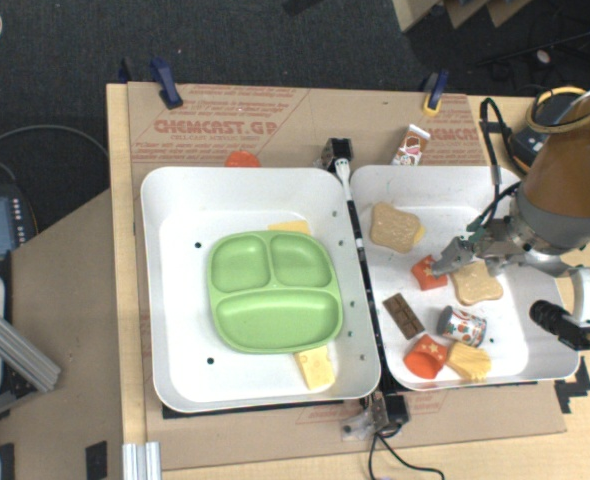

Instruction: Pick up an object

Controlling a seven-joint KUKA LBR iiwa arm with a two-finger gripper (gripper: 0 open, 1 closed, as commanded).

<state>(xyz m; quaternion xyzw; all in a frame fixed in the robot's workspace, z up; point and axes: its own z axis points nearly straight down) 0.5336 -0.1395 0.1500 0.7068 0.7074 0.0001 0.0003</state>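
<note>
The grey claw [453,256] is hanging low over the right shallow white bin [505,183], its tips sitting just above and beside a small red plastic block [428,274]. How far the claw is parted cannot be told at this angle, and nothing is showing between its tips.

The red block is looking like the nearest candidate: it is probably light, rigid and a little slick, so pinching it across its 2 flatter sides should be holding better than catching a corner.

Other pieces are crowding it. A tan toast-shaped slice [395,227] is lying up and to the left, a second pale bread-shaped piece [477,286] is sitting just right of the block, near the claw, and a dark brown chocolate-bar piece [404,315] is resting below. Lower still, a small printed can [463,325], an orange-red rounded piece [426,357] and a yellow cheese-like wedge [469,361] are clustering together. The pale bread piece is the likeliest to be getting nudged during a descent.

In the left white bin [165,268], a green divided plastic tray [273,291] is lying well apart, with a yellow wedge [317,369] at its lower edge.
</note>
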